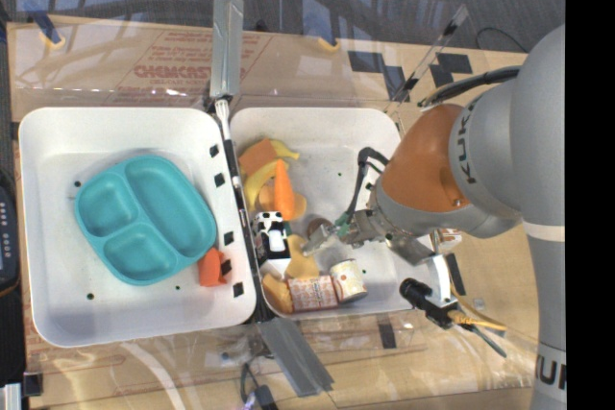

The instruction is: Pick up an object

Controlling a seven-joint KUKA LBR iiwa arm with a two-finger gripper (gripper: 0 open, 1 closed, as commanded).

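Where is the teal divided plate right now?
The teal divided plate lies in the left bin, near its middle, with a small orange block at its lower right edge.

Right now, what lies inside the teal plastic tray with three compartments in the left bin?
The teal three-compartment plastic tray holds nothing visible; all three compartments look bare. A small orange block sits outside it, at its lower right edge. What lies under the tray is covered.
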